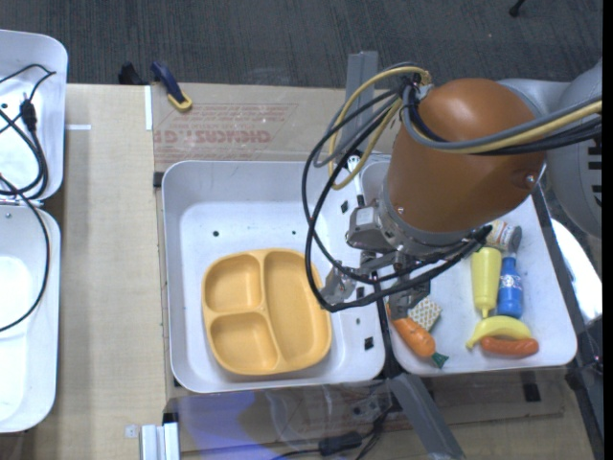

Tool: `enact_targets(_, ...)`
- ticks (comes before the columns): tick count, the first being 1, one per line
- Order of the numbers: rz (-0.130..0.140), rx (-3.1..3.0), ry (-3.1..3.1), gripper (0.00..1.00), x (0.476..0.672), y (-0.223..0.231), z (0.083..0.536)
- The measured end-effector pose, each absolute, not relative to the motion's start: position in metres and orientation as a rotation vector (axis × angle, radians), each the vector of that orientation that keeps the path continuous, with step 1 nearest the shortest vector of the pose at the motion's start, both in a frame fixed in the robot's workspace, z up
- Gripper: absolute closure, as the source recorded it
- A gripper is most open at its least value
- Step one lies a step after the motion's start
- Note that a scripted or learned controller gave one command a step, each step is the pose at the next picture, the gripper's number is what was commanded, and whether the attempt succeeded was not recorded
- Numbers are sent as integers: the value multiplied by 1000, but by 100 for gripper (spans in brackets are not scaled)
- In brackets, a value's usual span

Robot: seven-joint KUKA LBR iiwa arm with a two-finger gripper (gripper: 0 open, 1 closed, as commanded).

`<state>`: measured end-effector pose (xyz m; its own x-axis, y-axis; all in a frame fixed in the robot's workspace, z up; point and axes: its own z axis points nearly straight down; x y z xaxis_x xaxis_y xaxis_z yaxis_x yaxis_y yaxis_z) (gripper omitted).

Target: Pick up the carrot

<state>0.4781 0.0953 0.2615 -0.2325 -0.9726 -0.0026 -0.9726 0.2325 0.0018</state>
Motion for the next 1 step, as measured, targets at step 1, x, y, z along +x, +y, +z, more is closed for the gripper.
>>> enact_targets(1,4,-2241,2195,0,621,136,233)
